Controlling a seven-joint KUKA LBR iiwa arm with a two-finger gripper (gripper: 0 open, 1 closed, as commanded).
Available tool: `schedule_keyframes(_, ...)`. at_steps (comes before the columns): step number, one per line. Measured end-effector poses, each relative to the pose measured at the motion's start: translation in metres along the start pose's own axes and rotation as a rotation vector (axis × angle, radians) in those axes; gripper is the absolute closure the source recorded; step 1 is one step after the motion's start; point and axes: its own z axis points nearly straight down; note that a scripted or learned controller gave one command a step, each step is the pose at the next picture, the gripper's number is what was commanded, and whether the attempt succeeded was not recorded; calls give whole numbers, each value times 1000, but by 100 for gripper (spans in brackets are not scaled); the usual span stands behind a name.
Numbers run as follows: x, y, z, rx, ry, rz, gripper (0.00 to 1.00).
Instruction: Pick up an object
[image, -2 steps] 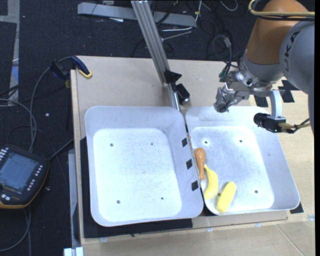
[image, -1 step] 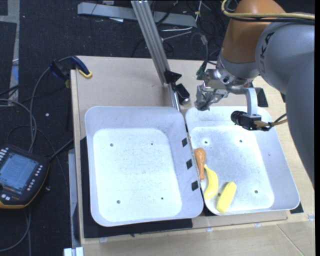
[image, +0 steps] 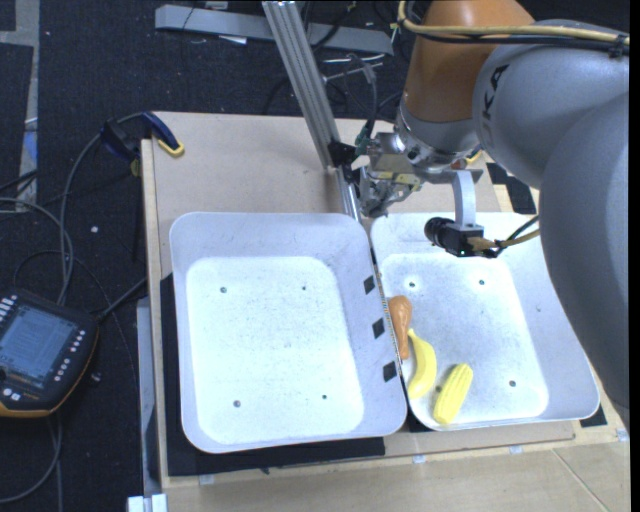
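Arm (image: 560, 110) — partial letters "KA".

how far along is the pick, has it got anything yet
Nothing looks picked yet. The banana, the corn cob and the orange carrot-like piece all lie in the right bin, near its left wall. In hand: the gripper is up by the bins' far edge, apart from all three; I can't tell its finger state. Left: reach over an item, descend, grasp and lift.

A robotics lab: plywood bench (image: 250, 170) with clamp (image: 150, 130); teach pendant (image: 35, 350) on black carpet; loose cables (image: 60, 230); aluminium rail (image: 305, 85).
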Motion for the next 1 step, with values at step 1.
schedule_keyframes(1,54,-10,18,2,0,0,100)
